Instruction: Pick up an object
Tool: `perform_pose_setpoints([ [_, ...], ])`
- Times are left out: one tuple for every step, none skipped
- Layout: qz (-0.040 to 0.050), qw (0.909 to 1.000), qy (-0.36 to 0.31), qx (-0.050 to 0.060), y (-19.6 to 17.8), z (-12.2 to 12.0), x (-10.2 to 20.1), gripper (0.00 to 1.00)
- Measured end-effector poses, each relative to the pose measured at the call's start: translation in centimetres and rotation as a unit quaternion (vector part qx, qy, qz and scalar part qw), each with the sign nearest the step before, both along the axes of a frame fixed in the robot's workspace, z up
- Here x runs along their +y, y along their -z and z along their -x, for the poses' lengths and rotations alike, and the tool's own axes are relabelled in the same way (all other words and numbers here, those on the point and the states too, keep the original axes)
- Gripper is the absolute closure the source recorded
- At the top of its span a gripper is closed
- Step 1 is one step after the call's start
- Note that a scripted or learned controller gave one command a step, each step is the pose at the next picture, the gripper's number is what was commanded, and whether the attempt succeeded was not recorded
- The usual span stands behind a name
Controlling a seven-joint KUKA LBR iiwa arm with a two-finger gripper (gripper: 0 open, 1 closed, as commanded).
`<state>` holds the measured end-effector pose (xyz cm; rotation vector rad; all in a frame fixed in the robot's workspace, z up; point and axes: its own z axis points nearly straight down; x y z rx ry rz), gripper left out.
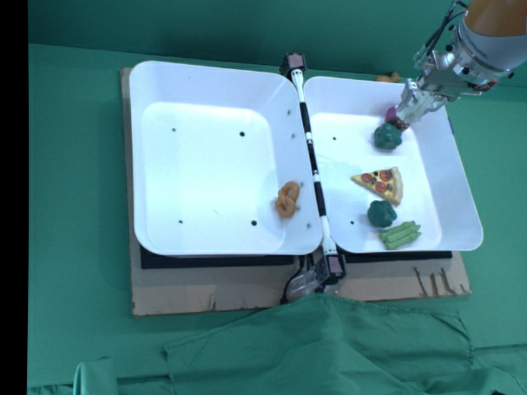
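My gripper [403, 113] hangs over the far right part of the right bin [461, 212]. Right at its tip shows a small magenta object [393, 116], touching or just above a dark green broccoli piece [387, 137]. I cannot tell whether the magenta object is held. Nearer the front of the same bin lie a pizza slice [380, 183], a second dark green broccoli piece [381, 213] and a light green bundle of beans [400, 234]. An orange pretzel [287, 199] rests in the left bin [165, 81] near its front right corner.
A black-and-white rod [311, 159] runs along the divide between the two bins. A small orange item [389, 77] sits outside the right bin's far rim. Green cloth [329, 344] is bunched in front of the bench.
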<state>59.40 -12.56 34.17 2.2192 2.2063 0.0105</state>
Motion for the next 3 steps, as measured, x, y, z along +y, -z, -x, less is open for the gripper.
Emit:
perform_pose_setpoints([
  [-0.0022, 0.9999, 0.001, 0.01, 5.4, 8.8, -1.5, 1.0],
  [-0.0011, 1.0, -0.001, 0.005, 5.2, 8.3, -1.4, 0.0],
  [-0.0029, 0.9999, -0.002, 0.01, 13.7, 8.5, 1.6, 0.0],
])
